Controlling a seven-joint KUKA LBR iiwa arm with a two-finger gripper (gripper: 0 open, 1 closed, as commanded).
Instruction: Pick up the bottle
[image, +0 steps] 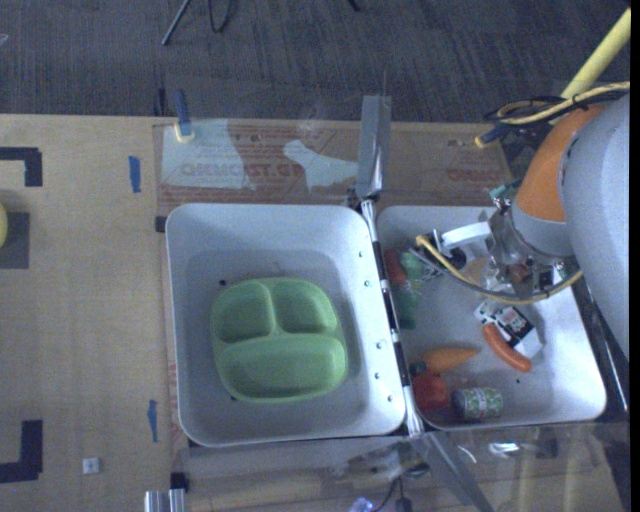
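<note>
A small green bottle (407, 283) with a reddish top lies against the left wall of the right bin (580, 400). My gripper (510, 322) hangs over the middle right of that bin, well to the right of the bottle and apart from it. Just below the gripper lies an orange-red sausage-shaped item (508, 350); I cannot tell whether the gripper touches it. The grey arm with its orange band (545, 180) comes in from the upper right, with yellow and black cables looping around the wrist.
An orange carrot (450, 357), a red item (430, 390) and a green can (480, 402) lie along the right bin's front. The left bin (190, 250) holds a green divided plate (278, 338). A metal divider (372, 150) stands behind the bins.
</note>
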